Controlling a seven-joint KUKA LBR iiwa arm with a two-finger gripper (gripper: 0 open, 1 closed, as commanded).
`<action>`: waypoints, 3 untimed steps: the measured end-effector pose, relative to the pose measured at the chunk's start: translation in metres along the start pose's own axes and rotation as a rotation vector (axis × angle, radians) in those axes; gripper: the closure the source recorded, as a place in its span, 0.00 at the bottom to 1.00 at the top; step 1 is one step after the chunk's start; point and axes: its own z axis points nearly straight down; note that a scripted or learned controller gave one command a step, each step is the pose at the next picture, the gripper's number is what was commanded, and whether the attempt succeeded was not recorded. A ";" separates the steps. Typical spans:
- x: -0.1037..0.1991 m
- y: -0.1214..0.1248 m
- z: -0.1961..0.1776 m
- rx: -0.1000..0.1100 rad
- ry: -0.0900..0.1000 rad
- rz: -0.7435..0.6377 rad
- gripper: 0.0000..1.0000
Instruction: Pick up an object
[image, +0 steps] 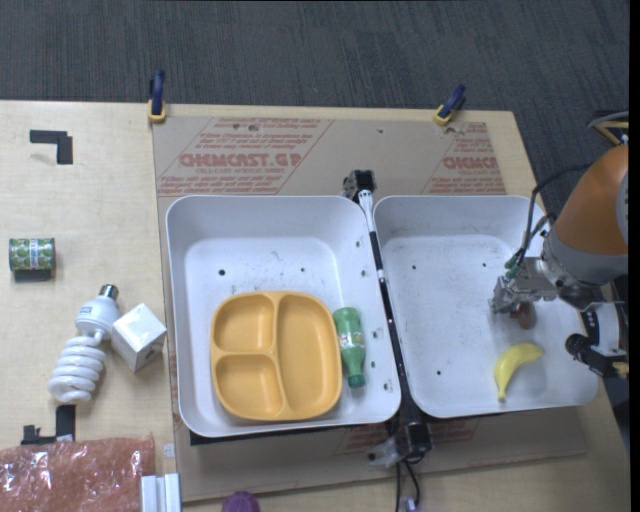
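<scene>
The 2-finger gripper (514, 298) is lowered over a small dark reddish object (524, 318) in the right white bin (440, 300); its opening cannot be told. A curved yellow plastic banana (514, 366) lies nearby. The small object could be nudged aside if contacted off-centre.

The two white bins (290, 225) in the middle are looking like smooth plastic with small dark specks, the yellow plate (275, 355) is looking matt, and the bench (90, 220) at the left is looking like pale wood.
</scene>
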 end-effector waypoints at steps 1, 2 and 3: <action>0.050 0.054 0.000 0.000 0.000 -0.003 1.00; 0.050 0.054 0.000 0.000 0.000 -0.003 0.00; 0.078 -0.019 0.000 0.002 0.001 0.001 0.00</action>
